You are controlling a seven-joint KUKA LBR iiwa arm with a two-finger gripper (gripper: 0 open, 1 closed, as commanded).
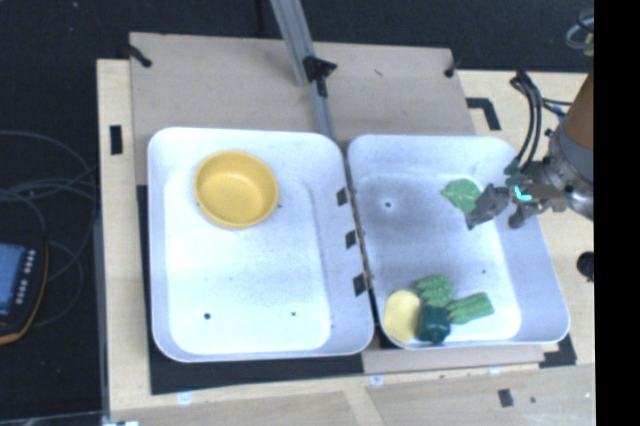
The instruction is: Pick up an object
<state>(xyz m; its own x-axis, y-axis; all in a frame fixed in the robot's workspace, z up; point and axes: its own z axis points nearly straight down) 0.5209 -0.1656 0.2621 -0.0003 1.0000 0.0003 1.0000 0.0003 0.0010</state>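
Right bin (520, 309): holding four loose items and the gripper (503, 212).

Gripper: hanging over the bin's upper right part, reaching in from the right edge; two dark fingers are showing, spread apart, nothing lying between them, so it is reading as open and empty.

Green scrap (461, 193): lying flat on the bin floor just left of the fingers, touching or nearly touching the nearer one; which, I cannot tell. It is the closest candidate, sitting to the gripper's left and slightly up the view.

Cluster at the bin's lower edge: yellow piece (401, 314), dark teal piece (435, 324), green block (470, 307), packed together, well apart from the gripper.

Left bin (170, 314): holding a yellow bowl (236, 189), farthest off.
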